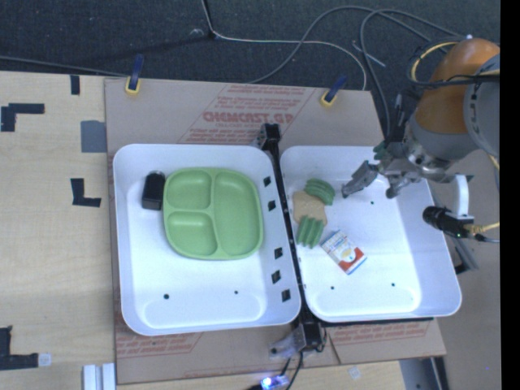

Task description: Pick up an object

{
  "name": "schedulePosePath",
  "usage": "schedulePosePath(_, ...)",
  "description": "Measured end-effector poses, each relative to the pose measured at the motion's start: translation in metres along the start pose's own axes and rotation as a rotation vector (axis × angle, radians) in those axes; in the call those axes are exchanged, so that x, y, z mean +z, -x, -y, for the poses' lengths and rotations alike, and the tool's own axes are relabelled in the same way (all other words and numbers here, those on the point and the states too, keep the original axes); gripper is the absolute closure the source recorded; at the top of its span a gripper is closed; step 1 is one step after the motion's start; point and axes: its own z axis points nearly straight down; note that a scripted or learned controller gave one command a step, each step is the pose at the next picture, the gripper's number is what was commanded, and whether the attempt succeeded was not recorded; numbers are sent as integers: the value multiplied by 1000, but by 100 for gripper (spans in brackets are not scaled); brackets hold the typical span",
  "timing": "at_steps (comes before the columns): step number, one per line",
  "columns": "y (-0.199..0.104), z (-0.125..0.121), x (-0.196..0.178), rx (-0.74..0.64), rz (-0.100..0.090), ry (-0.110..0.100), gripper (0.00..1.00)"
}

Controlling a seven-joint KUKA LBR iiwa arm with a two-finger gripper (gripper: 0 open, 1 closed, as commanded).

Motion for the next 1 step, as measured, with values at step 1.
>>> schedulePosePath(1,-1,-3,-9,-3,2,14,0)
